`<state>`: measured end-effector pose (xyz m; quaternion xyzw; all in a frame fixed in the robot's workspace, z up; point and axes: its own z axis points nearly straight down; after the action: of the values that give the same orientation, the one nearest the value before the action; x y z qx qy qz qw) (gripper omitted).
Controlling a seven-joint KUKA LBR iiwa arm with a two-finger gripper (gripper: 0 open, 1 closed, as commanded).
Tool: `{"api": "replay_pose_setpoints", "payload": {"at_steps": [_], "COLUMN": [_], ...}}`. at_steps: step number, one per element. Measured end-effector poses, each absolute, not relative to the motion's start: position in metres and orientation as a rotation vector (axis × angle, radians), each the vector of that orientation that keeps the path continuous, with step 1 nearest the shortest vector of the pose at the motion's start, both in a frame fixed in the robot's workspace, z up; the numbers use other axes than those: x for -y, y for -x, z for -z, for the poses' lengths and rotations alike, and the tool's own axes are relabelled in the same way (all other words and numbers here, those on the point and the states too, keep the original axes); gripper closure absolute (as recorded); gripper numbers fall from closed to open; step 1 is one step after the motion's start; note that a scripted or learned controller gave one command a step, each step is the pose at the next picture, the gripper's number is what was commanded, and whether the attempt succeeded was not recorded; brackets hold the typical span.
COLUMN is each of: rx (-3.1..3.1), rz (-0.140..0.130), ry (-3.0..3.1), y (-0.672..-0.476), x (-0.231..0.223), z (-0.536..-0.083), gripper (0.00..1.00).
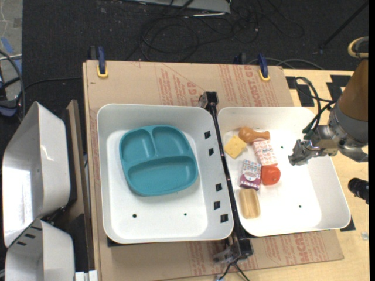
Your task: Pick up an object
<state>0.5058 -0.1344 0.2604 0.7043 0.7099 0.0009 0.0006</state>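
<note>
From above, the worktop [176,81] carries two white bins: the left bin [111,157] holds a teal divided plate [157,160], and the right bin [316,204] holds every candidate for the pick, clustered along its left side. There lie a brown drumstick-like toy [253,134], a yellow wedge [235,147], a pink-and-white packet [265,153], a red tomato-like piece [270,175], a purple-and-white packet [251,175] and a tan oblong [249,204]. The gripper [303,151] hangs over the right part of that bin, near its right wall and apart from the cluster, with bare bin floor between it and the red piece. Nothing is seen between the fingers; whether they stand open or closed I cannot tell, since they read as one dark lump against the white. To do the step well, I judge the arm should travel left and settle over a piece with free space on two opposite sides; the tan oblong sits a little apart from the rest and looks the easiest to straddle, whereas the two packets and the red piece touch or nearly touch, so a descent there risks nudging neighbours. The arm is cut off at the frame's right edge, the gripper's height above the bin floor cannot be judged, and the packets' print is too small to read.
</note>
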Motion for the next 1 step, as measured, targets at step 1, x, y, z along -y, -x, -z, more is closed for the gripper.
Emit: {"api": "replay_pose_setpoints", "payload": {"at_steps": [1], "rx": [-2.231], "rz": [-0.003], "ry": [-2.211], "y": [-0.5132], "x": [0.0831], "z": [-0.2659], "gripper": [1.00]}}
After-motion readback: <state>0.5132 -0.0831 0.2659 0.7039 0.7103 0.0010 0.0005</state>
